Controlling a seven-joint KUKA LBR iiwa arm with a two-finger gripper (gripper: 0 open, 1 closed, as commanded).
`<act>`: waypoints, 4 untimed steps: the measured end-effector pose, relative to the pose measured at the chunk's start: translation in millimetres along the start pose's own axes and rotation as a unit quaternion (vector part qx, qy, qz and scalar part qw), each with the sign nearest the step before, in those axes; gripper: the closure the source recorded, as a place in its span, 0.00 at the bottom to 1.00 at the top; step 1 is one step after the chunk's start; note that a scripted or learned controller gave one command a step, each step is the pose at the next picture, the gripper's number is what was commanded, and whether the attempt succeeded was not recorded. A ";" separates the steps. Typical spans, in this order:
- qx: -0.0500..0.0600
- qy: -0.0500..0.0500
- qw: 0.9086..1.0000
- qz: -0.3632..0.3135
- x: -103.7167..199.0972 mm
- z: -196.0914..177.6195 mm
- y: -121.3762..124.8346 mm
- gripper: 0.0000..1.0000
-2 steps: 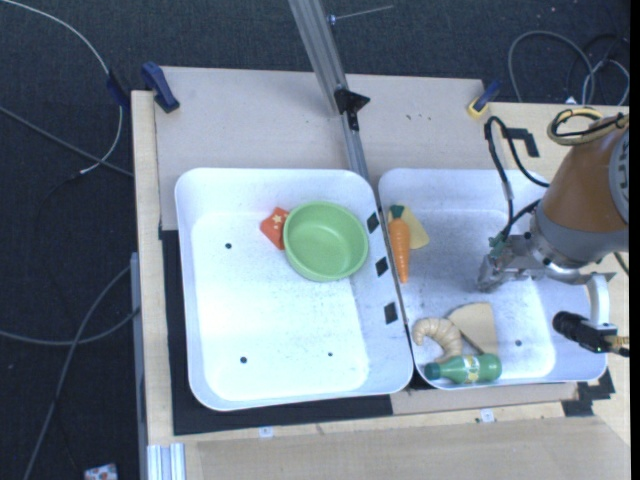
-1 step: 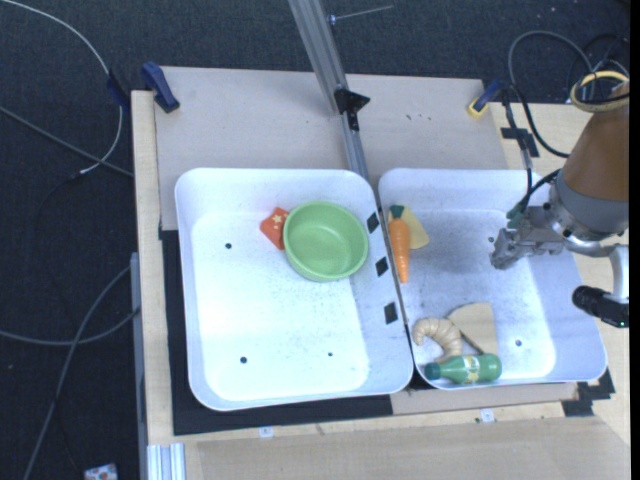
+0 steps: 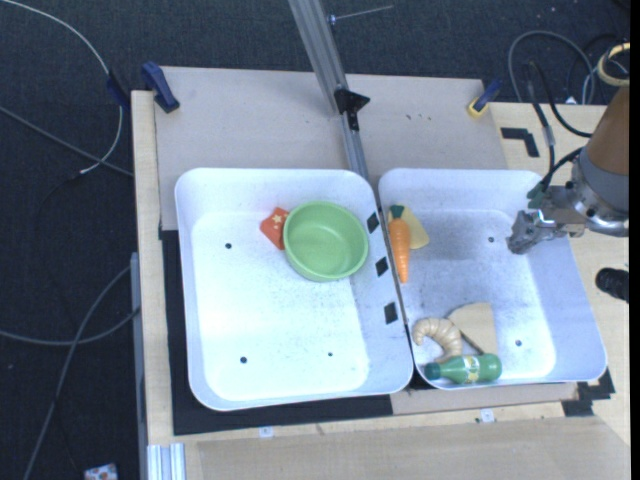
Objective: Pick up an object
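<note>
My gripper hangs over the right part of the right bin, well right of the objects, with nothing visible between its fingers. An orange carrot lies along the right bin's left wall, next to a pale yellow piece. Near the bin's front edge lie a green bottle, a beige curled toy and a tan slice. In the left bin a green bowl stands at the back right, with a red-orange object partly hidden behind its left rim.
A metal pole slants down from the top to the gap between the bins. Blue and yellow clamps hold the bench's back corners. Cables loop at the upper right, beside the arm.
</note>
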State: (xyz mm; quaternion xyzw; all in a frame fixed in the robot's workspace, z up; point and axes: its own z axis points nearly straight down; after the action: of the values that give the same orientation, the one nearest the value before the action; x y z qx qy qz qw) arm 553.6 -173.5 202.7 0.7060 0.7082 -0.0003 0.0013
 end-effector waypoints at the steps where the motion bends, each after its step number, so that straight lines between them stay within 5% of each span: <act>1: -0.001 0.000 1.000 0.000 0.5 -51.4 2.3 1.00; 4: 0.005 0.002 1.000 -0.002 144.4 -23.7 -24.7 1.00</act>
State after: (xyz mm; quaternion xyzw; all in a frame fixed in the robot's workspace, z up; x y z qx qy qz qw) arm 528.5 -29.1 226.0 0.7048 0.7094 -0.0025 -0.0032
